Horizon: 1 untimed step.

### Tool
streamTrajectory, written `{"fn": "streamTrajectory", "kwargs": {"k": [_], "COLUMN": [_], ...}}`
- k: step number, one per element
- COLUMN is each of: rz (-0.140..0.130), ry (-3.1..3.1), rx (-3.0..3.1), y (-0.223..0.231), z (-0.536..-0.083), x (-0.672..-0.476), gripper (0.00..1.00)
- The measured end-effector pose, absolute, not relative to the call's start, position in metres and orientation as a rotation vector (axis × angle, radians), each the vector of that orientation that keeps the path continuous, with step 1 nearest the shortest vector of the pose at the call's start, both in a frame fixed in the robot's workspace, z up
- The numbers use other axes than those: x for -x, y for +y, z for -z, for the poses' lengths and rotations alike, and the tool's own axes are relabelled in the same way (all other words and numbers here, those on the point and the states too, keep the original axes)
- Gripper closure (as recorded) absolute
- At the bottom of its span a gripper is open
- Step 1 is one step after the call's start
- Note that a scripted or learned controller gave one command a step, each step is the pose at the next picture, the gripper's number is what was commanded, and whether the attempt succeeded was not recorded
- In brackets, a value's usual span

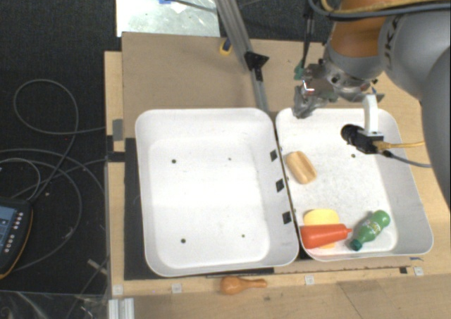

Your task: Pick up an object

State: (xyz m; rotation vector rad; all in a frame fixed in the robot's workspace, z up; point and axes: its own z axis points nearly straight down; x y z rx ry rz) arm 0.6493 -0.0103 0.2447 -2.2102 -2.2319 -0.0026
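The right bin (394,191) holds a tan bread-like piece (300,167) near its left wall. At its front lie a yellow object (320,216), an orange carrot-like piece (324,234) and a small green bottle (370,229), close together. My gripper (303,105) hangs over the far left corner of that bin, well above and behind the tan piece. I see nothing held in it.
The left bin (204,254) sits beside the right one, with black clips (280,185) along the shared wall. A metal pole (236,29) slants down behind the bins. A tan pear-shaped object (243,283) lies on the bench in front. A black fitting with a cable (358,137) hangs over the right bin.
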Motion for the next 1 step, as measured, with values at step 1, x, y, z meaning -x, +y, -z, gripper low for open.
{"fn": "streamTrajectory", "kwargs": {"k": [1], "rz": [0.004], "ry": [-2.233], "rx": [2.208], "y": [0.0515], "z": [-0.2355], "x": [-0.6482], "gripper": [1.00]}}
